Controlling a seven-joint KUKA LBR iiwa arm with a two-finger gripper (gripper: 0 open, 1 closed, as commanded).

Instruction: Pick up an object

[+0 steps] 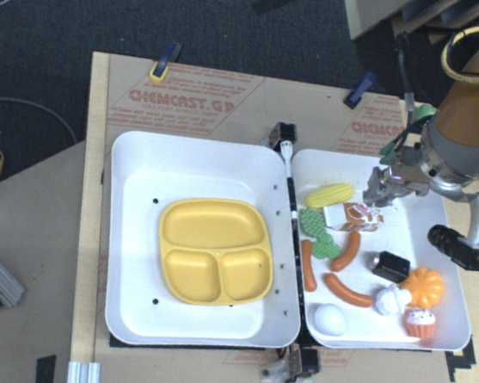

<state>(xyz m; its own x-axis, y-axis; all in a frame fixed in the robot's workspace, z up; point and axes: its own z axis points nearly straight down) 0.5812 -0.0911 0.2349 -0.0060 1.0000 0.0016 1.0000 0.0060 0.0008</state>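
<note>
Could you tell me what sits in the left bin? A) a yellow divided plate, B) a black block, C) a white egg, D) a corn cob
A: the yellow divided plate lies alone in the left bin, while the toy foods crowd the right bin.

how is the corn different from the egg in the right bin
The corn is yellow and long; the egg is white and rounded. The corn lies near the bin's far left corner, beside the gripper; the egg sits at the near edge. Both rest in the right bin.
</note>
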